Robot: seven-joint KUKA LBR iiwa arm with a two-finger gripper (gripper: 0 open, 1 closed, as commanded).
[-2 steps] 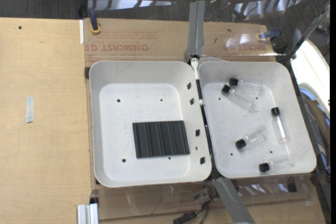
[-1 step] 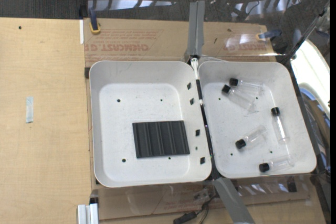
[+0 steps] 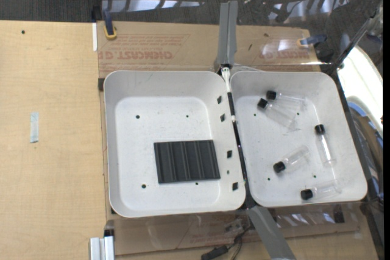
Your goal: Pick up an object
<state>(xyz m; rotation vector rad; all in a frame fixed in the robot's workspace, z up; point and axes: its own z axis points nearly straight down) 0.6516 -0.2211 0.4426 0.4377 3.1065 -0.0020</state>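
The wooden bench (image 3: 49,131) fills the left of the frame. On it, centre and right, lies a cardboard sheet (image 3: 158,45) bearing two white bins side by side: left bin (image 3: 116,131), right bin (image 3: 347,149). A small grey strip (image 3: 34,128) lies at far left.

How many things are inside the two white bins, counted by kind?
Clear vials with black caps, in the right bin: 5, at
Black ribbed tray, in the left bin: 1, at
Total: 6
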